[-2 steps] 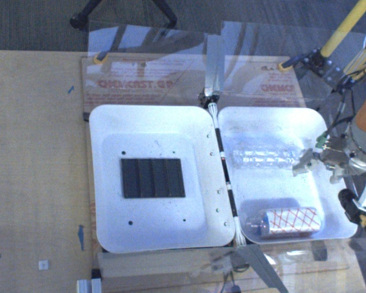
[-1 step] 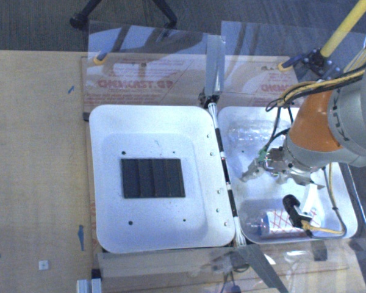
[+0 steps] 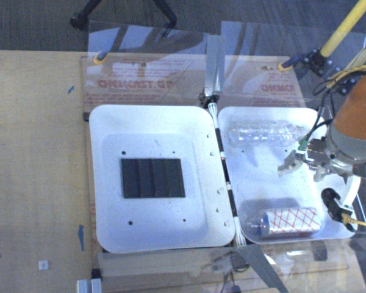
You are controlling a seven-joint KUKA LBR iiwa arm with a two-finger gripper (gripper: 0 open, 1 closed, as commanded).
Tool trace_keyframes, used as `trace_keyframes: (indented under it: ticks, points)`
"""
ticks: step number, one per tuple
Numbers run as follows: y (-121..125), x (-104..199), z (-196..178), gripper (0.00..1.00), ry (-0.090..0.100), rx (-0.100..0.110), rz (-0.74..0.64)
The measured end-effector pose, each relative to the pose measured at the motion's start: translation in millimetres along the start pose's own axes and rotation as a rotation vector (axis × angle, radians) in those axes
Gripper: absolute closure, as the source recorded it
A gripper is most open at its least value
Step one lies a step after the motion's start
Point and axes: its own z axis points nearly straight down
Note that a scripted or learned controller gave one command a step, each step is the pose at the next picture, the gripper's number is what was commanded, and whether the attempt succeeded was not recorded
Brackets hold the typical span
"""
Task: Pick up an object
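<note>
Arm w/ the orange band [image 3: 357,112] is reaching in from the right, hanging over the right bin [image 3: 265,182]. Gripper [image 3: 293,162] is sitting over the middle of that bin, pointing left. Can't tell how far the fingers are open, too small and blurry, and nothing is showing between them.

2 things are lying in the right bin. A clear plastic bottle [image 3: 262,133] is lying on its side along the far wall, just up-left of the gripper. A clear tube w/ a red and white lattice label [image 3: 285,220] is lying on its side along the near wall, well below the gripper. Neither looks touched by the gripper.

Left bin [image 3: 104,133] is holding a flat dark ribbed rectangle [image 3: 153,177] near its centre.

Both bins are sitting side by side on the tan bench [image 3: 30,163].
</note>
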Motion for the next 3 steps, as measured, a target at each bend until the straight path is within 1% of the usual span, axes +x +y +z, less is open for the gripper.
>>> trace_keyframes:
  ticks: [1, 2, 3]
  points:
    - [-0.9, 61.7, 62.9, 0.0, 0.001, -0.001, -0.108]
    - [-14.0, -13.6, 28.4, 0.0, -0.001, -0.001, -0.165]
    - [-50.4, 27.5, 64.3, 0.0, -0.002, -0.008, -0.387]
